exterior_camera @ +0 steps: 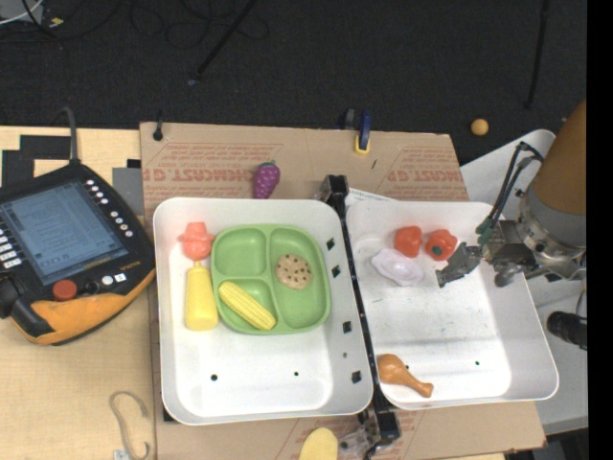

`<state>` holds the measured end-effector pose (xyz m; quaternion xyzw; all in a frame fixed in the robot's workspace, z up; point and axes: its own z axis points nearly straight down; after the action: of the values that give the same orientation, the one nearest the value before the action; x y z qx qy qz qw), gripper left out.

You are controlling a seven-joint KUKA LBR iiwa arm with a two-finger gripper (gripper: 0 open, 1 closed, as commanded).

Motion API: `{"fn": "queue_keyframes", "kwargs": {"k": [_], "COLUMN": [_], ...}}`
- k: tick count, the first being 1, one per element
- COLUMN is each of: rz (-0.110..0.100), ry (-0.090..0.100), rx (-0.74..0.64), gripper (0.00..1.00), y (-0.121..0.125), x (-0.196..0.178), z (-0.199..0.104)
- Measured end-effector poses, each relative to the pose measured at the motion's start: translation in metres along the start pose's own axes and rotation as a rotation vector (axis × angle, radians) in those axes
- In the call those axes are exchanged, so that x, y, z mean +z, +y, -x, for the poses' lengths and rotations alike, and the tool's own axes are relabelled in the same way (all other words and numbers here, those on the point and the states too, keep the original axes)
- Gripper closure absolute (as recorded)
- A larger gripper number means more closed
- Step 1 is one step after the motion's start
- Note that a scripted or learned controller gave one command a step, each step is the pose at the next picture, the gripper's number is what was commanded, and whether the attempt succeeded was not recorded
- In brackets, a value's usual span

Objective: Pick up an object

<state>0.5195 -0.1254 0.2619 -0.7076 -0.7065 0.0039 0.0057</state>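
2 bins (182, 372), 2 tomatoes (409, 241)

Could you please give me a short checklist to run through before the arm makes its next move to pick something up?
1. Objects within the right bin: ok; two red vegetables, a white object and a drumstick lie there.
2. Gripper over the right bin: ok, above its upper right part.
3. Gripper holding nothing: ok, nothing between the fingers.
4. Nearest target free of neighbours: not ok, the red vegetables and white object sit close together.
5. Drumstick isolated: ok, alone near the front edge.
6. Height above bin floor: cannot tell.
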Motion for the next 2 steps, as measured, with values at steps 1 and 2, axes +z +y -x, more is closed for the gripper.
{"fn": "queue_keyframes", "kwargs": {"k": [1, 2], "rz": [0.011, 0.006], "ry": [-0.001, -0.001], "rx": [-0.002, -0.003], "gripper": [0.0, 0.0], "y": [0.002, 0.012], "x": [-0.006, 0.05], "z": [0.0, 0.001]}}
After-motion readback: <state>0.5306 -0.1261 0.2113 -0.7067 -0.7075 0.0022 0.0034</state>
